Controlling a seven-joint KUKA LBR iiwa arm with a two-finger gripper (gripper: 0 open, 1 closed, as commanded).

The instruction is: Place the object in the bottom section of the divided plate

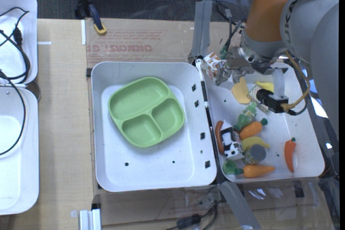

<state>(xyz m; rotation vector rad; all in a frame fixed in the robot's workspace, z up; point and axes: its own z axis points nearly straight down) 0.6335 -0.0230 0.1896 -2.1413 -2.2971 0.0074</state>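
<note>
A green divided plate (146,110) lies in the left bin (108,169), with one large section at the upper left and two smaller ones at the lower right. All three sections hold nothing. My gripper (214,69) hangs over the upper left corner of the right bin (307,132), close to the wall between the bins. Toy food lies below it in that bin: a pale yellow piece (240,92), an orange carrot (251,130), a black-and-white toy (230,143) and a yellow banana (254,143). Nothing clearly shows between the fingers.
More toys sit along the right bin's front: a carrot (259,171), a small carrot (290,153), a red piece (219,134), a grey round piece (258,154). The arm's orange band (272,2) looms over the bin's back. A white appliance with black cables (13,62) stands far left.
</note>
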